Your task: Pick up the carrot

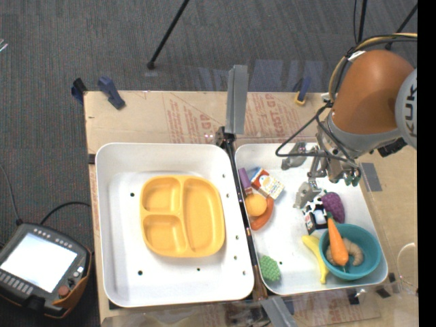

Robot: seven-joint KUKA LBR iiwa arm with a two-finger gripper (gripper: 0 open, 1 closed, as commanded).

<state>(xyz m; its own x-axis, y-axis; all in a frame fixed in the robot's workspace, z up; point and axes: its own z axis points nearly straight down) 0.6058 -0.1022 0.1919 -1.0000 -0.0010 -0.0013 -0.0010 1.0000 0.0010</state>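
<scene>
Right bin (371, 213) crowded. Carrot (336, 240) leans on teal bowl (354, 254) rim, grapes (333, 206) touching its top, banana (316, 254) just left. I hang above them. Open floor mid-bin; left bin roomy around yellow plate (182, 216).

A robotics lab: clamped cardboard bench (170, 118), tripod legs (172, 24) on carpet, teach pendant (42, 268) on the floor.

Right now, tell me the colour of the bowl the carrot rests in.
Teal; the bowl holding the carrot shows in the camera view.

Grey arm (381, 107) with orange dome, black cables and a metal claw (310, 195)
</scene>
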